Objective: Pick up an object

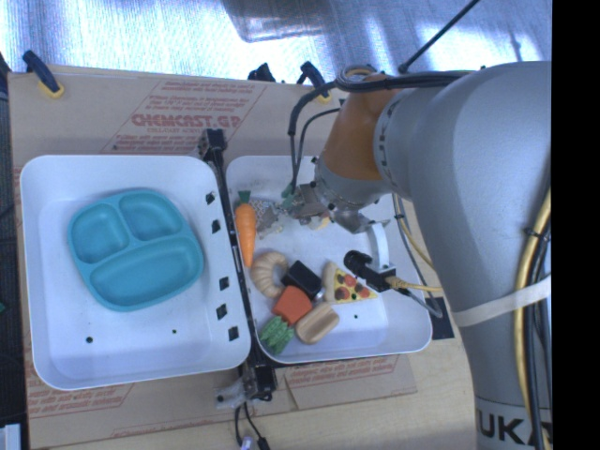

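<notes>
White plastic bins, two, shallow, side by side on a cardboard-covered bench. Left bin [56, 345]: one blue three-compartment plastic plate [136, 247], lying flat. Right bin [398, 331]: orange toy carrot [246, 232] along the left wall; tan toy croissant [269, 272] just below it; small black block [302, 277]; orange-red toy piece [292, 303]; green ridged toy vegetable [277, 334]; beige toy bread roll [317, 323]; yellow toy pizza slice [347, 285]. Grey arm with orange band [361, 143] reaches over the right bin; gripper [309, 206] sits low at the bin's upper part, just right of the carrot top. Finger opening cannot be told; nothing seen gripped.
</notes>
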Robot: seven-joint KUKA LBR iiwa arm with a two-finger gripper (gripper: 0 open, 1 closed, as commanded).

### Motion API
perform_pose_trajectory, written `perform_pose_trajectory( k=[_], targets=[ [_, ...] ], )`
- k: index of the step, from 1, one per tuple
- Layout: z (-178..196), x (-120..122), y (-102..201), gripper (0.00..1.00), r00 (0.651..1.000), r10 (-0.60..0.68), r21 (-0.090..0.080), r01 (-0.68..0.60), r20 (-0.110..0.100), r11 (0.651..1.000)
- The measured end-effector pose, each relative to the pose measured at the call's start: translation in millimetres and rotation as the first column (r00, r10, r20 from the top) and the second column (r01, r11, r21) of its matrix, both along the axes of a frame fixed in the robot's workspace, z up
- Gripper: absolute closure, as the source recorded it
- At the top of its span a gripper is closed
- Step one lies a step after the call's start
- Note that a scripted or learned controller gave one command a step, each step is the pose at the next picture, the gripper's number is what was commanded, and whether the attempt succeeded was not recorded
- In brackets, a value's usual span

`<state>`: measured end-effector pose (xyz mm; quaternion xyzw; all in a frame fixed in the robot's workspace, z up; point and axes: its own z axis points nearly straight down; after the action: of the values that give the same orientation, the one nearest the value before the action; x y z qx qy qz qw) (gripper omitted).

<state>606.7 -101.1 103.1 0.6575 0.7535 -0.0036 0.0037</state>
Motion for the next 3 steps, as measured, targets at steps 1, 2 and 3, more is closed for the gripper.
perform_pose_trajectory(
  k=[1, 2, 3],
  targets=[
    [-9, -4, -1, 0.00, 1.000, -0.005, -0.001, 0.005, 0.001, 1.000],
    [4, 50, 4, 0.00, 0.887, -0.462, 0.009, 0.462, -0.004, 0.887],
    [-7, -19, 1, 0.00, 0.830, -0.557, 0.016, 0.557, 0.007, 0.830]
  ],
)
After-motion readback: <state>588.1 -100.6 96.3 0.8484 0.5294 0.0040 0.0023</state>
